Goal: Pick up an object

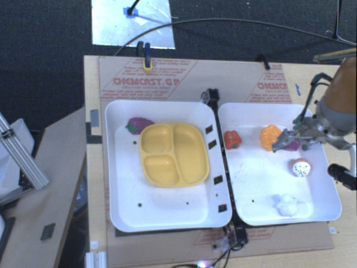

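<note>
Gripper (pixel 288 138): low in right bin (pixel 262 205), jaw state impossible to tell.
Orange toy (pixel 270 136): rounded, lumpy, touching fingertips, beside purple piece (pixel 292 145).
Left bin (pixel 120 149): yellow divided plate (pixel 172 153).

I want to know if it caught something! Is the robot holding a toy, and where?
It cannot be told. The gripper sits at a purple thing beside the orange toy.

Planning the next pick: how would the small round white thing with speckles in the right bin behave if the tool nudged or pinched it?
The speckled white ball looks round, so a nudge would probably send it rolling across the right bin. Being small, it is likely light. Its curved sides might slip out of an off-centre pinch.
</note>
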Controlling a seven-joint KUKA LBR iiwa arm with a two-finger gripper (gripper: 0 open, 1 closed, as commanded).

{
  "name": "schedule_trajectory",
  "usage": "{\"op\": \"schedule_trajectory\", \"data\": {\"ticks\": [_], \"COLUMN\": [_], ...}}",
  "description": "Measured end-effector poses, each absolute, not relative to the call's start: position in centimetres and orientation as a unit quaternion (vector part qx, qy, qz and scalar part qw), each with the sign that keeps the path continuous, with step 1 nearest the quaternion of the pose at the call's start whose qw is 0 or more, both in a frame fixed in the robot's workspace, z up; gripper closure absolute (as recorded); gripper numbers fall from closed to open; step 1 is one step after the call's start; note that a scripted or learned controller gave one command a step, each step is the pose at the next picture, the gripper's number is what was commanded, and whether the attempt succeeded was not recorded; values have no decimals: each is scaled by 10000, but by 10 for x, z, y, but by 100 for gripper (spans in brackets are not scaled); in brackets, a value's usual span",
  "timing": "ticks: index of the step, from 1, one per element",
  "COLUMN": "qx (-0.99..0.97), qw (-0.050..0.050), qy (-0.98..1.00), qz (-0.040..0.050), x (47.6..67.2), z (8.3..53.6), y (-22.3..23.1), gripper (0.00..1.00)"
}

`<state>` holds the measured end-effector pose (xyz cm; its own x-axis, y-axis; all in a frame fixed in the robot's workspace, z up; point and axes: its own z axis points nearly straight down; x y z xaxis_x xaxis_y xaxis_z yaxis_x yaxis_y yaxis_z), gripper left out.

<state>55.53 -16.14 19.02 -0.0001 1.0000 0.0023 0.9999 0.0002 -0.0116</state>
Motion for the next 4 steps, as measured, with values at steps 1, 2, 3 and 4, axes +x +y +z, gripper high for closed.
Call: {"op": "schedule_trajectory", "data": {"ticks": [1,2,3,4], "qx": [-7059,-7066,-7068,-7070], "qw": [-5,17,14,-8], "qy": [-7083,-7076,-7074,-7072], "qz": [-3,8,5,-5], "x": [558,552,551,552], "z": [197,138,86,100], "y": [-161,-155,-155,-155], "gripper": [0,0,0,100]}}
